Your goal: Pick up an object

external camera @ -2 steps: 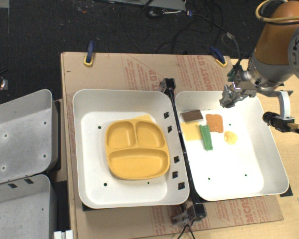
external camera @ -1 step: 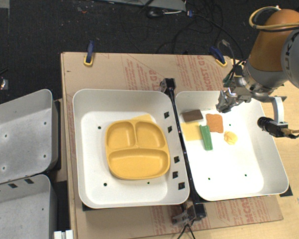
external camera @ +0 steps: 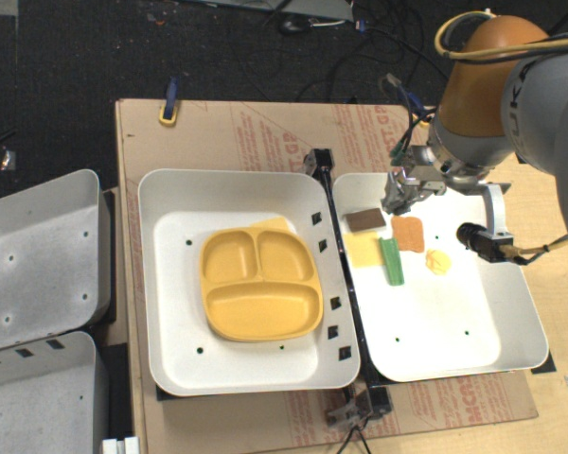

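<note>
In the right bin (external camera: 454, 339) lie a brown block (external camera: 364, 220), a pale yellow flat piece (external camera: 362, 250), a green stick (external camera: 391, 261), an orange piece (external camera: 409, 235) and a small yellow lump (external camera: 438, 262). My gripper (external camera: 398, 200) hangs over the bin's far left part, just above the orange piece and right of the brown block. Nothing shows between its fingers. The grey arm with its orange band (external camera: 483, 74) comes in from the upper right.
The left bin (external camera: 170, 348) holds a yellow divided tray (external camera: 261, 284). A black divider (external camera: 336, 263) runs between the bins. Spare white bins (external camera: 38, 253) lie at the far left. A black fitting with a cable (external camera: 488, 242) sits over the right bin's right side.
</note>
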Controlling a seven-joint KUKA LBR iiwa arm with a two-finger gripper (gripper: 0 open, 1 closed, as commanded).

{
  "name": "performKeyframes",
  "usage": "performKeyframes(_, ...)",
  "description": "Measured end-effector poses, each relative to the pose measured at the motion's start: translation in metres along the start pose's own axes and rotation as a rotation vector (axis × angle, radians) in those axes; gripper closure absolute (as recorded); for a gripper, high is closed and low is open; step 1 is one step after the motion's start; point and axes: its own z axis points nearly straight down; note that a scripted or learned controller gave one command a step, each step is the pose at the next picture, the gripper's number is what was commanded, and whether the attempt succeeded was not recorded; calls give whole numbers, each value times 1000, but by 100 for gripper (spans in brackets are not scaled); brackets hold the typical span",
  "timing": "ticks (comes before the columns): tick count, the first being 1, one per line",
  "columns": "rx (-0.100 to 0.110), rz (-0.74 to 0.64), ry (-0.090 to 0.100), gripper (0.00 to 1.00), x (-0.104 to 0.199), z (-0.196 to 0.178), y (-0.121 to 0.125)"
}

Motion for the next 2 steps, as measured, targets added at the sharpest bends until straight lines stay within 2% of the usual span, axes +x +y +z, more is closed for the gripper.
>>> performKeyframes(1, 2, 0, 0, 100, 55, 6, -9)
performKeyframes(2, 1, 0, 1, 100, 100, 1, -30)
